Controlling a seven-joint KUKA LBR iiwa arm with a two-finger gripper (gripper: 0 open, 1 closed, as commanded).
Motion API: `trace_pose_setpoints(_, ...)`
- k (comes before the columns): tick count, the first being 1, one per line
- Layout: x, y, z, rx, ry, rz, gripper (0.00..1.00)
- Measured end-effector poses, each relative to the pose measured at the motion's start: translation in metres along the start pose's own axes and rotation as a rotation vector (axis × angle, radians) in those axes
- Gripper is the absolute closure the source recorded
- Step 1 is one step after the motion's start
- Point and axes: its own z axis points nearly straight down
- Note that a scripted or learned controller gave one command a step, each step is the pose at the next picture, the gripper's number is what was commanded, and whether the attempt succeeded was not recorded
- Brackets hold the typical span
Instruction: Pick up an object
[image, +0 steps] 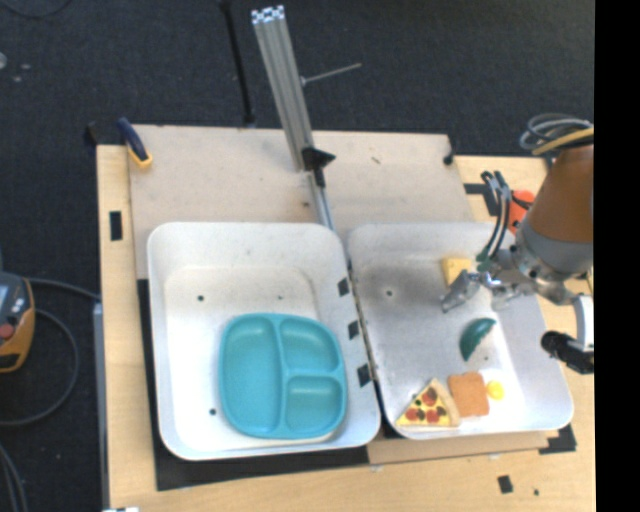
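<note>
The pincer (462, 293) hangs over the right bin (400, 330); its state I cannot tell. Just nearer lies a green piece (477, 336), probably light, stiff and smooth. Best pinched across its narrow middle.

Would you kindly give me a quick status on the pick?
Claw low over right bin, nothing visibly held. Yellow block beside it, green piece just below. Path clear.

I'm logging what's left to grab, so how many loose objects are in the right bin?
5: a yellow piece at the top by the gripper, a green piece mid-bin, and a pizza slice, orange block and small yellow piece along the bottom. The arm may hide more.
</note>
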Motion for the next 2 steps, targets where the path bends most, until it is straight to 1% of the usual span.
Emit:
trace_pose_setpoints(1,-0.002,0.002,-0.014,-0.007,-0.002,0.001,1.00)
trace_pose_setpoints(2,-0.003,0.003,-0.069,-0.010,-0.002,-0.004,1.00)
